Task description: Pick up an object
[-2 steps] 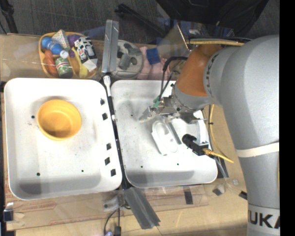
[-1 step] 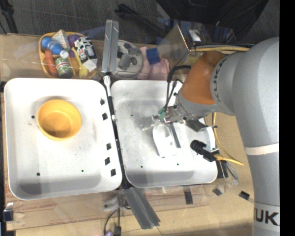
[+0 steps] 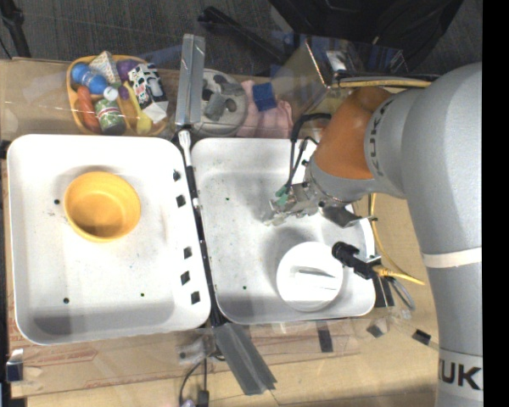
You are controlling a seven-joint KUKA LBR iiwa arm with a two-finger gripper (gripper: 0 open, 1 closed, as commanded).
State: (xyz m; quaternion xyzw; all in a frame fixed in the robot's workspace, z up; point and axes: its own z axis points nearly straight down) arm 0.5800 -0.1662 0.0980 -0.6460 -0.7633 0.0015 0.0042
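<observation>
Reaching arm (image 3: 424,176): enters from the right, over the right bin (image 3: 237,295).
Gripper (image 3: 282,206): low above the bin floor; finger state cannot be told.
White round lid (image 3: 310,275): flat, near-right corner; raised bar runs left-right.
Yellow bowl (image 3: 103,204): left bin (image 3: 34,312), upright.
Writing: "UK" on arm base.

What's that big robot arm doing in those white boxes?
The grey robot arm is trying to pick something up. It reaches in from the right, and its gripper is down low in the right bin, in the upper middle part. A round white object sits below it, near the bin's bottom edge, apart from the gripper. The yellow bowl sits by itself in the left bin. Nothing is lifted yet.
</observation>
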